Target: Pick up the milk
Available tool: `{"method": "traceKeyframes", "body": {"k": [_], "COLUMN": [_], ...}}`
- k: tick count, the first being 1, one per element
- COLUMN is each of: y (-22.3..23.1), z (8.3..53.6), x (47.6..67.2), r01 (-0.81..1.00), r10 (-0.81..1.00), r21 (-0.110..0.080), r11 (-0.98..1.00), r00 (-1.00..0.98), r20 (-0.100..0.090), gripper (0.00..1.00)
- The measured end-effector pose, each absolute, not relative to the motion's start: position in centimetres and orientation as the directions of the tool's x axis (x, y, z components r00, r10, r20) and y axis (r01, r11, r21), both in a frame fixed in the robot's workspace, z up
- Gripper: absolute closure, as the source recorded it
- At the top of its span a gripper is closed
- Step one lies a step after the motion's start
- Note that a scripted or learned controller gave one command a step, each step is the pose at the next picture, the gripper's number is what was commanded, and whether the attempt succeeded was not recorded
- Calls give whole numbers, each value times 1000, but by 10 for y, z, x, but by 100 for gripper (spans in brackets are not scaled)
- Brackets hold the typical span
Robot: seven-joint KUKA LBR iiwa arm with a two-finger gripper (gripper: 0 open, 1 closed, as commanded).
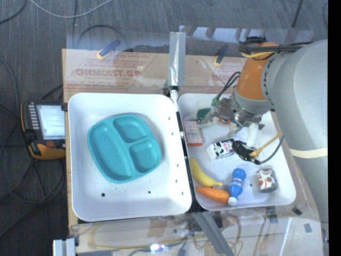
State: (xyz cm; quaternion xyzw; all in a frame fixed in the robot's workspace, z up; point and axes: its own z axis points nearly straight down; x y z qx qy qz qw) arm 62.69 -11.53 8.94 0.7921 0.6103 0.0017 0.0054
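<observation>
The milk is a small white carton with black cow patches. It lies on its side in the middle of the right bin. My gripper hangs over the bin's back part, just behind the milk and slightly left of it. A small dark green thing sits right at the gripper's tip. The grey arm with its orange band comes in from the upper right. Nothing of the milk is between the gripper's parts; it rests apart, on the bin floor.
The right bin also holds a pink box, a banana, a carrot, a blue bottle and a red can. A teal divided plate lies in the left bin.
</observation>
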Motion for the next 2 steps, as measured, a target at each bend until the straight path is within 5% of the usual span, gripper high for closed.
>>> {"method": "traceKeyframes", "body": {"k": [1, 2], "y": [-190, -154], "z": [90, 90], "x": [560, 546], "r01": [945, 962], "r10": [945, 962], "r21": [9, 14], "r11": [-328, -272], "r00": [328, 272], "r20": [-3, -5], "gripper": [0, 0]}}
